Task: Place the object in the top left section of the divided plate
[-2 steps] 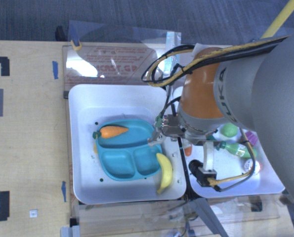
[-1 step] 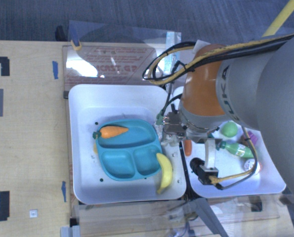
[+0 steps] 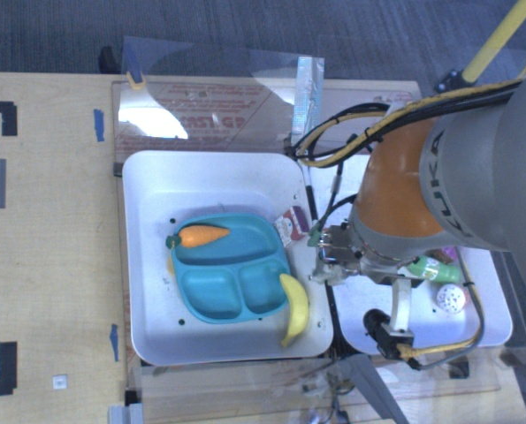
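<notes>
A blue divided plate [image 3: 232, 276] lies in the left white bin [image 3: 156, 193]. An orange carrot with a green top [image 3: 201, 235] rests in the plate's long upper section. A yellow banana [image 3: 293, 307] lies against the plate's lower right rim, partly over the edge. The arm's orange band and grey wrist [image 3: 404, 201] hang over the divider between the two bins, covering much of the right bin. The gripper [image 3: 333, 259] points down near the left bin's right wall, beside the plate's right edge; nothing shows between its fingers.
The right white bin [image 3: 492, 325] holds a green object [image 3: 435, 269] and a small white dotted ball [image 3: 451, 299], partly under the arm. A small red and white item [image 3: 289, 226] lies at the plate's upper right. Cables loop above the wrist. A clear panel stands behind the bins.
</notes>
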`<control>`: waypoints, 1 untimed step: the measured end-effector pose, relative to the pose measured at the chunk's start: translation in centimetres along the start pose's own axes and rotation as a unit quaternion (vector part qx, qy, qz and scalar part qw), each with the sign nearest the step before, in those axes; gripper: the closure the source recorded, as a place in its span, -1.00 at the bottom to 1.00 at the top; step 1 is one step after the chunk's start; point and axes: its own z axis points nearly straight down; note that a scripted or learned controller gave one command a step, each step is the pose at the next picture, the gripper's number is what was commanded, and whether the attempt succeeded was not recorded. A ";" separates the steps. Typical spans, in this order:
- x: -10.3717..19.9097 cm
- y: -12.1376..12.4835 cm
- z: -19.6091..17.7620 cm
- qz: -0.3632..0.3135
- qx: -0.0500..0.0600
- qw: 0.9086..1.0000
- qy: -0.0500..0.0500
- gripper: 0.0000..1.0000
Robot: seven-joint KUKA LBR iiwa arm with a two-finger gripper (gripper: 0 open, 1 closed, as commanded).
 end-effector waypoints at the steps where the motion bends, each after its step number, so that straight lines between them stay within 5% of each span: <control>1: -5.9 1.0 -7.5 0.032 -0.004 0.999 0.001 1.00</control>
